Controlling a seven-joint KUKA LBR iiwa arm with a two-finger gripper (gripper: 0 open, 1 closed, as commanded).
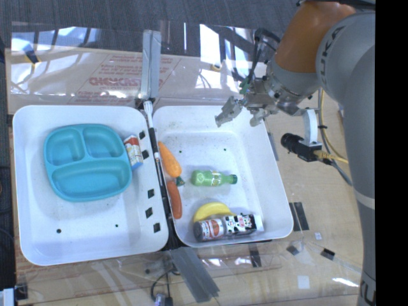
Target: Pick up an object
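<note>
My gripper (241,115) hangs open over the far edge of the right bin (271,171), with nothing between its fingers. Below it in that bin lie a green bottle (213,179), a yellow banana (211,210), a dark bottle with a red cap and a white label (227,226), and two carrots (170,160) (175,198) along the left wall. The left bin (25,190) holds a blue divided plate (86,160) and a small red and white can (133,152) beside it.
A divider with black clips (153,183) runs between the two bins. A vertical grey post (150,65) stands behind the bins' junction. A black cable fitting (299,146) juts from the arm just past the right bin's right wall.
</note>
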